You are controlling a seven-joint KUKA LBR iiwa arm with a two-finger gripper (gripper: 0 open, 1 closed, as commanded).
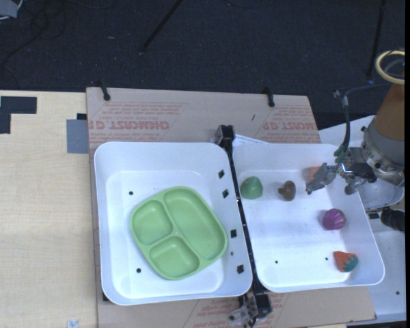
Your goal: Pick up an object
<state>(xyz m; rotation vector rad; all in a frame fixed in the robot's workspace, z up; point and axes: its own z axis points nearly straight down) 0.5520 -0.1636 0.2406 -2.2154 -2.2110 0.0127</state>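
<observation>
The right bin (307, 279) holds several small objects. A green rounded lump (251, 187) lies near its left wall, with a small brown piece (287, 191) just to its right. A purple ball-like object (333, 219) sits further right, and an orange-red object with a teal end (345, 260) lies near the front right corner. My gripper (330, 185) hangs over the bin's back right part, fingers spread open with nothing between them. A reddish-orange object (313, 173) peeks out beside the left finger (318, 182), partly hidden.
The left bin (113, 183) holds a light green divided plate (178, 232). A black divider (234, 203) with clips runs between the bins. Cardboard (191, 118) lies under both bins, and the arm's body (386, 142) stands at the right edge.
</observation>
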